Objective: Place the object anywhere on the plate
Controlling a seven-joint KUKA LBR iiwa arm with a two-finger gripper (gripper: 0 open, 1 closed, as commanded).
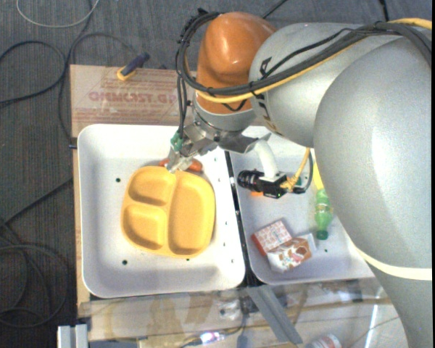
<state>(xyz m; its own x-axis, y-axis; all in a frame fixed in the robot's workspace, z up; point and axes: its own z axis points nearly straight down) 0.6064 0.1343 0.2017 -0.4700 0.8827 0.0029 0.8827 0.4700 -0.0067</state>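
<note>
Bins: two, white and shallow, side by side; left bin [101, 267] and right bin [333, 270].
Plate: one yellow plate [170, 216] with three compartments; it lies flat in the left bin, toward the wall shared with the right bin.
Arm: one grey arm [362, 122]; it crosses above the right bin and reaches over the shared wall.
Gripper: one gripper [180, 158]; its tip is low over the plate's far rim; whether it is spread or pressed together cannot be told.
Task's thing: one small orange object [194, 166]; it sits at the plate's far rim, just beside the gripper tip on the view's right, partly hidden by it; held or free cannot be told.
Right bin's things: one green bottle [322, 212] at the arm's edge; one red-and-white packet [281, 243] near it, toward the front.
</note>
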